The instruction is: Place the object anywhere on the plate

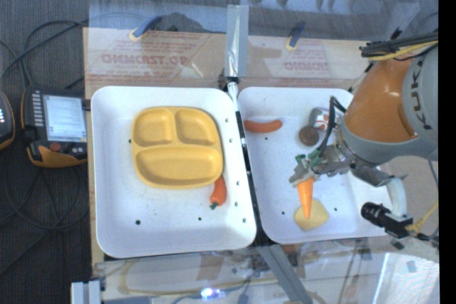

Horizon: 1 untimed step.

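Seen from the overhead camera: two shallow white bins sit side by side on my bench, the left bin (114, 224) and the right bin (274, 224), and I reach into the right one from the right-hand side.

My gripper (308, 173) hangs low over the middle of the right bin, and just below it an orange carrot (306, 197) points its narrow end down and away from me, green top up at my fingers. The carrot's top meets my gripper, but whether the fingers are apart, together or clamped on it I cannot tell from this angle.

Under the carrot's tip, directly below my gripper, lies one pale yellow round piece (311, 217). Above my gripper, near the bin's far wall, sits one small brown disc (308, 135). Up and to my gripper's left lies one orange-red sausage (263, 126).

Well to my gripper's left, across the seam between the bins, one yellow plate (177, 146) with three compartments rests in the left bin. One red-orange pepper (218, 192) with a green stem lies just off the plate's lower right corner, on the bin floor between the plate and my gripper.

Count: two bins, one plate, one carrot, one pepper, one sausage, one disc, one yellow piece.
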Available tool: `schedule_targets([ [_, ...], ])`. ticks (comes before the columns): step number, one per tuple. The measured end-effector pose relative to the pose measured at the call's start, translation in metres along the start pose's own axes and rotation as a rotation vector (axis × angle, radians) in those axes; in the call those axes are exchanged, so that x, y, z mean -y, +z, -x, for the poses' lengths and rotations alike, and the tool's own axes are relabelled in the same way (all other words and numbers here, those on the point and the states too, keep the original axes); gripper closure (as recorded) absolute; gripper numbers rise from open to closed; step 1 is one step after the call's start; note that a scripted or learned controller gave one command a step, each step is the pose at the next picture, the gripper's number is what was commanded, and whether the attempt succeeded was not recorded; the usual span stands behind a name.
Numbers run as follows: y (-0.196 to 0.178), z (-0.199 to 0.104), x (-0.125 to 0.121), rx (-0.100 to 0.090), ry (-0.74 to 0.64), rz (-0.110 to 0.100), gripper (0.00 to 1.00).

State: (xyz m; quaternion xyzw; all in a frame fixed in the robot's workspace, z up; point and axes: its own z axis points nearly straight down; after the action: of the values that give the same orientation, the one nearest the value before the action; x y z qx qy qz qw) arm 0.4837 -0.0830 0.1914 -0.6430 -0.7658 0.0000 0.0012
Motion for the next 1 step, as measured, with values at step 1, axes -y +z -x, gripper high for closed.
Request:
schedule_targets([
  [1, -0.0102, -0.0552, -0.0621, 0.003, 0.056, -0.002, 1.0],
])
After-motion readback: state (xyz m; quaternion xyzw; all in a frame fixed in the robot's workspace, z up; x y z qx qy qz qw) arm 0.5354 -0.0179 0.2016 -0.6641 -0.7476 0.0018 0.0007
